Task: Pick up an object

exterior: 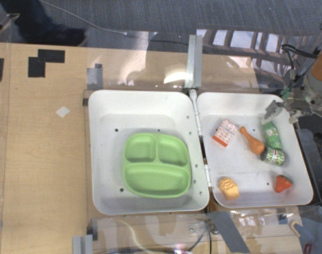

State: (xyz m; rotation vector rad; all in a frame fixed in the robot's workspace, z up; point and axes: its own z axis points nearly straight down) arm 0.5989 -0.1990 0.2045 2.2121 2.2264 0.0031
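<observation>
The right bin [245, 102] holds several small items. A red and white box [225, 133] lies near its left side, with an orange drumstick-shaped toy [252, 140] next to it. Further right are a green packet [270, 134] and a green can [275, 156]. A red strawberry-like toy [283, 183] and a yellow toy [229, 188] sit near the front wall. My gripper [275, 109] hangs over the bin's far right corner, just above the green packet, with nothing seen in its grasp.
The left bin [105, 142] contains a green divided plate [157, 164]. A metal divider post [194, 62] stands between the bins at the back. The arm [314, 83] and its cables crowd the right edge.
</observation>
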